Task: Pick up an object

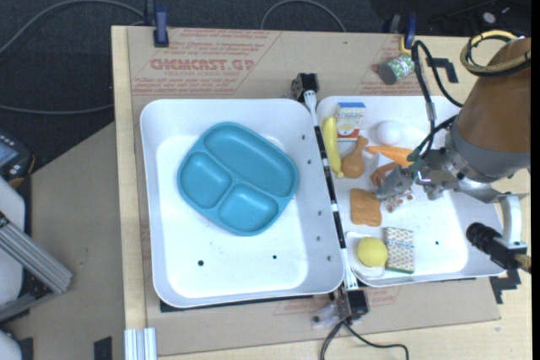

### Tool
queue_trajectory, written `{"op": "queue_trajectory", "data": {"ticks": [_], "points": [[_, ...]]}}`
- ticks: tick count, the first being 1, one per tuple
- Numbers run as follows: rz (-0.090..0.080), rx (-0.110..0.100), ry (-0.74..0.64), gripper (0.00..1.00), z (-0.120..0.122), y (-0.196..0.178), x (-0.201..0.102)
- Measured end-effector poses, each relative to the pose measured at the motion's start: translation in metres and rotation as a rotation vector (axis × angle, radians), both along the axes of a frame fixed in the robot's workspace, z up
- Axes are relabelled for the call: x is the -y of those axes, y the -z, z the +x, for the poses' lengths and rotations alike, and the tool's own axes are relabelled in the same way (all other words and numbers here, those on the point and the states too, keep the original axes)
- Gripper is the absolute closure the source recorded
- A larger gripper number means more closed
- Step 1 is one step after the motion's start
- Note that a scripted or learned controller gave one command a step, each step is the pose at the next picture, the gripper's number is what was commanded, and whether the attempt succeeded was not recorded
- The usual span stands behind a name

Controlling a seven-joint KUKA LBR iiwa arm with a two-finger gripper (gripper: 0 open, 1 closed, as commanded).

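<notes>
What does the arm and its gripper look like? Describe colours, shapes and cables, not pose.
The arm is a thick rounded body: a broad orange band sits above a grey wrist section. Black cables loop along its left side down toward the wrist. The gripper is a small, dark grey metal assembly, with shiny mechanical parts at the wrist end. No markings are legible on it.

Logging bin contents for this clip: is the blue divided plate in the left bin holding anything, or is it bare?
Bare. The blue divided plate lies flat in the left bin; all three compartments show plain blue.
</notes>
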State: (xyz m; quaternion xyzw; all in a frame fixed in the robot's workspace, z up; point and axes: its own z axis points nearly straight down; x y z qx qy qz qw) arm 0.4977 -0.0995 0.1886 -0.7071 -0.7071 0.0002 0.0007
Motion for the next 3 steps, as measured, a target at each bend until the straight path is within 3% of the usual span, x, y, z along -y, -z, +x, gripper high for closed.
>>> {"op": "queue_trajectory", "data": {"ticks": [1,2,3], "points": [[-0.001,0.0,0.002,0.0,0.056,0.092,0.005],[-0.001,0.002,0.001,1.0,0.057,0.083,0.005],[0.0,0.009,-0.007,1.0,0.076,-0.001,-0.067]]}}
